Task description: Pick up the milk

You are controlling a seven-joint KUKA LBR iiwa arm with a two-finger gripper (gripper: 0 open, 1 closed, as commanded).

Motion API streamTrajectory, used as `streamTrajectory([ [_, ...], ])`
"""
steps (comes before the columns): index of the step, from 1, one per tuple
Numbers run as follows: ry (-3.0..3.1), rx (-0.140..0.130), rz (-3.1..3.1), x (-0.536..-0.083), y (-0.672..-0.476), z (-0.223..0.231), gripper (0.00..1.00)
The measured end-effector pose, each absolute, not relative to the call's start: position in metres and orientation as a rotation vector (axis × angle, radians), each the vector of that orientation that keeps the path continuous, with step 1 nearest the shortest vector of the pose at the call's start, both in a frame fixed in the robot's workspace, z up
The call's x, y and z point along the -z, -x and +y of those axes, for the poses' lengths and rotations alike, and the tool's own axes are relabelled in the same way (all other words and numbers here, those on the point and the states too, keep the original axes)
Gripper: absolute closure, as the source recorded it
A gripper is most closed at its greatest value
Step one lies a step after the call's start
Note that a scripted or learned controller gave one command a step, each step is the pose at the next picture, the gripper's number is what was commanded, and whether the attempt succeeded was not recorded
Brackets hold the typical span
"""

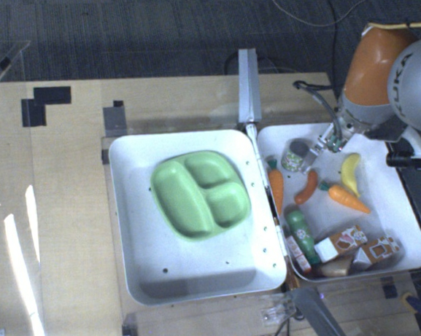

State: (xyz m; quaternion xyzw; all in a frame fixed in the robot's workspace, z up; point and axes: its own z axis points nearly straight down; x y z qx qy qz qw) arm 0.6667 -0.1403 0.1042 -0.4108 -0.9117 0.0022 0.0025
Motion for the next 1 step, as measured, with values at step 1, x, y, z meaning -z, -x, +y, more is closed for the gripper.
streamTrajectory([
  [1, 1.137, 0.002, -2.935, -0.1227, -0.6679, -0.1051, 0.0],
])
